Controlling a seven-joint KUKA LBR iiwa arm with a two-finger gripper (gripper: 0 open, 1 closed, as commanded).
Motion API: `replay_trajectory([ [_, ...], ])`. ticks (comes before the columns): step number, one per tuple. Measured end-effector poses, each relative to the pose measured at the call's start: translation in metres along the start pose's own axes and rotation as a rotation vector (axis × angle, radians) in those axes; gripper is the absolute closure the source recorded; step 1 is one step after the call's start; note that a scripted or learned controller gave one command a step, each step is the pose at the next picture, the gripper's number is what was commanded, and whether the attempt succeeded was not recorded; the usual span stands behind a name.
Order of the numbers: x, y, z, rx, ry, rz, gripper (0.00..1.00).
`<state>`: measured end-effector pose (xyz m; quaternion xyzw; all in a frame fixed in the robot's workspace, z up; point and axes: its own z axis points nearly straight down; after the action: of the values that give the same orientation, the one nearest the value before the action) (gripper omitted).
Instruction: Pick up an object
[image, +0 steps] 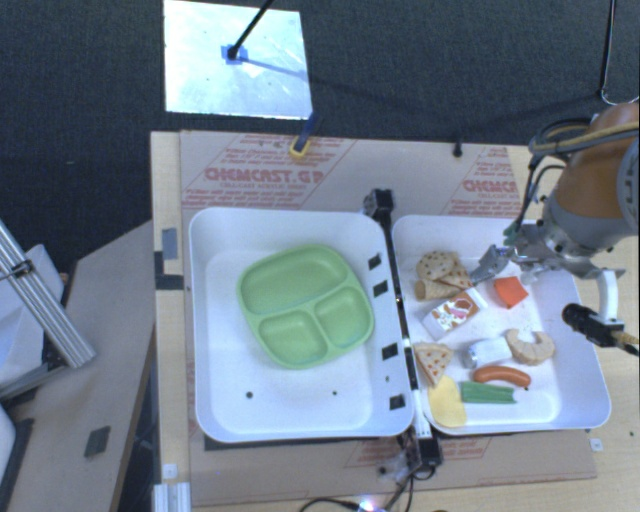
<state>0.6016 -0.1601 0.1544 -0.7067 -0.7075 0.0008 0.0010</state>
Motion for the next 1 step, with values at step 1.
replay_trajectory([
  [1, 0.0040, 0.0045, 0.0422, -0.002, 0.000, -0.002, 0.00],
])
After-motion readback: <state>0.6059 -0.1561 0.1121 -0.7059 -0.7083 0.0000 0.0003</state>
